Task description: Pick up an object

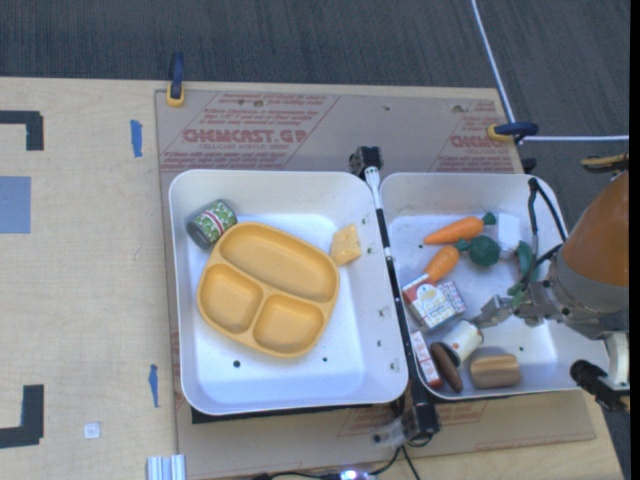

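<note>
Dark grey carpet (pixel 300 18) fills the top of the camera view, behind a pale wooden bench (pixel 80 268) marked with black corner shapes and bits of blue tape. On the bench lies a brown cardboard sheet (pixel 260 128) printed with red lettering, held at its back edge by a yellow and blue clamp (pixel 176 80) on one corner and a second clamp (pixel 510 129) on the other. A thin white cable (pixel 490 38) runs diagonally across the carpet.

Two shallow white bins sit side by side on the cardboard. The left bin (pixel 280 378) holds a yellow divided plate (pixel 267 288), a green can (pixel 211 222) touching its upper left edge, and a small yellow wedge (pixel 346 245) just beside its upper right edge.

The right bin (pixel 400 208) holds two toy carrots (pixel 452 231), a dark green vegetable (pixel 485 251), a red and white carton (pixel 434 301), a small white cup (pixel 463 339), a brown sausage (pixel 449 368) and a bread roll (pixel 494 370) near the front wall.

The arm (pixel 600 243) reaches in from the right, and its gripper (pixel 496 311) hangs low over the right bin, between the carton and the bin's right side, just above the cup. Whether the jaws are wide or closed I cannot tell, and nothing is visibly held between them.
</note>
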Tool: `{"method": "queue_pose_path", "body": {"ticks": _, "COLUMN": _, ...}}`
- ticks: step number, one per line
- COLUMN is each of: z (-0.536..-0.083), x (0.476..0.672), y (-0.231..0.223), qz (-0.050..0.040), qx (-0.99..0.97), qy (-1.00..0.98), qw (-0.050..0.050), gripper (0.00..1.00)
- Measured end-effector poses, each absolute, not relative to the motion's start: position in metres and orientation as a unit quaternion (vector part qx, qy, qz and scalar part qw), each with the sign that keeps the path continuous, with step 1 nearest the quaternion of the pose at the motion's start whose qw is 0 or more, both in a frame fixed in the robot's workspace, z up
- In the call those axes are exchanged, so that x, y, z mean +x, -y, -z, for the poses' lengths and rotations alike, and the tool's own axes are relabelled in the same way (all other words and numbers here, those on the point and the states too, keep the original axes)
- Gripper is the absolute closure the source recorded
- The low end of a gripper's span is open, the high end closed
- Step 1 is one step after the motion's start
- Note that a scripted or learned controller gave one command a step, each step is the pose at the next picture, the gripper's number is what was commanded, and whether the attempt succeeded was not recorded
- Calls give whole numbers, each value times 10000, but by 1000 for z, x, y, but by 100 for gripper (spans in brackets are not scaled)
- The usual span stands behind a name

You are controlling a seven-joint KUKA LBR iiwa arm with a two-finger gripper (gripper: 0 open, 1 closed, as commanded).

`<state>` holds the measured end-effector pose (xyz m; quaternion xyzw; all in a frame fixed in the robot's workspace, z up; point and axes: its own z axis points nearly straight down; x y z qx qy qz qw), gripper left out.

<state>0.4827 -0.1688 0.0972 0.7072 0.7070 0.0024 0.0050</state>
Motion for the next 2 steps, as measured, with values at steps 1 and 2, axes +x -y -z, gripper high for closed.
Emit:
{"method": "queue_pose_path", "body": {"ticks": 1, "z": -107, "x": 484, "y": 169, "qz": -34, "qx": 7072, "qy": -7070, "qw": 72, "gripper": 100}}
{"method": "queue_pose_path", "body": {"ticks": 2, "z": -107, "x": 484, "y": 169, "qz": -33, "qx": 7071, "qy": -7070, "qw": 71, "gripper": 0}}
